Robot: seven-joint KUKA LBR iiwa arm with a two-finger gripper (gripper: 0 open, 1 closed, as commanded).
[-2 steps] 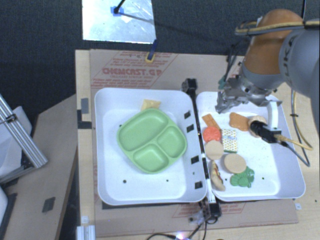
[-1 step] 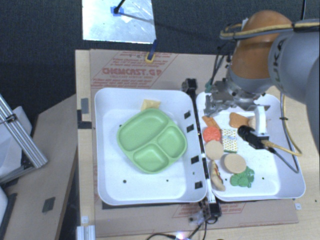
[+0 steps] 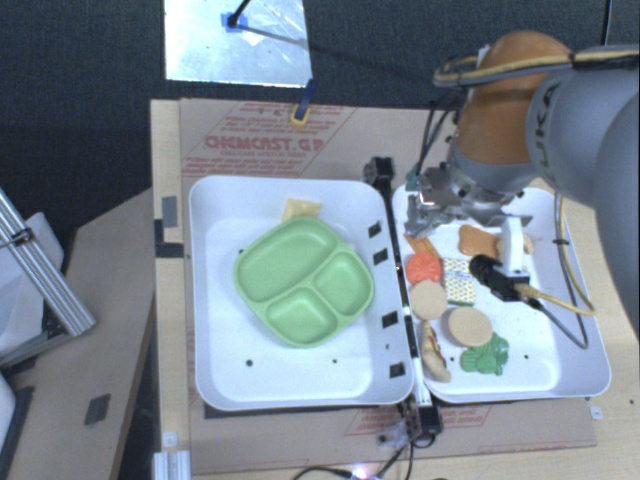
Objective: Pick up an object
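Observation:
My gripper hangs low over the far left corner of the right bin, under the grey wrist with its orange band. Just below it lies a small orange piece, then a red-orange tomato. Further toward the front are two tan round discs, a green leafy toy and a bun-like toy against the bin's left wall. An orange-brown slice and a checkered piece lie beside the wrist. Nothing shows between the gripper's tips.
The left bin holds a green divided plate and a small yellow wedge near its far wall. Both bins rest on cardboard. A shiny sheet lies beyond it, and a metal frame stands at the left.

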